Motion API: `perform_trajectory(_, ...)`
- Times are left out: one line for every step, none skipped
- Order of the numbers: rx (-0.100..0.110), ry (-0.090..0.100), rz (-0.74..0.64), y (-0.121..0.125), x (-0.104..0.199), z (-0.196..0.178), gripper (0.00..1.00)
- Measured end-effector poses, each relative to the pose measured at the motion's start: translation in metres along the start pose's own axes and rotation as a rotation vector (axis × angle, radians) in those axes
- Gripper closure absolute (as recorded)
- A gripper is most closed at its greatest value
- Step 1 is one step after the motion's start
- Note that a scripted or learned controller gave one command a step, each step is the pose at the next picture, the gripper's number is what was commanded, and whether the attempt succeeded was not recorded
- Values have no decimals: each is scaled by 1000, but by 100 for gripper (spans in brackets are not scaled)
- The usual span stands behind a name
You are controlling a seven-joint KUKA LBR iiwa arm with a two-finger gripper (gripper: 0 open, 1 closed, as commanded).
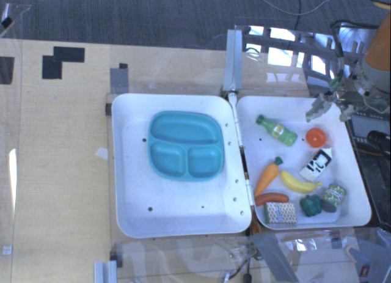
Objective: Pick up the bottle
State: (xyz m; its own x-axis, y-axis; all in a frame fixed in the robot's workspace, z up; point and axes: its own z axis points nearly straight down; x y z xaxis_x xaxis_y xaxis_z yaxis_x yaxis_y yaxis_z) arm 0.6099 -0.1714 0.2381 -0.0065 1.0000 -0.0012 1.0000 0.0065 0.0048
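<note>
A small green bottle [277, 130] with a pale label lies on its side in the upper left part of the right bin [357, 172], cap pointing to the upper left. My gripper [330, 110] hangs over the bin's upper right corner, to the right of the bottle and slightly farther back. Its two fingers are spread apart, so it is open with nothing between them. A clear gap separates it from the bottle.
The right bin also holds a red tomato [316, 137], a white carton [316, 162], a carrot [267, 176], a banana [298, 182], a sausage [271, 198], a small box [280, 213], a green pepper [311, 205] and a can [334, 196]. A blue divided plate [186, 144] lies in the left bin [131, 172].
</note>
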Motion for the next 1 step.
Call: perform_trajectory(-12,-2,-192,60,49,130,0)
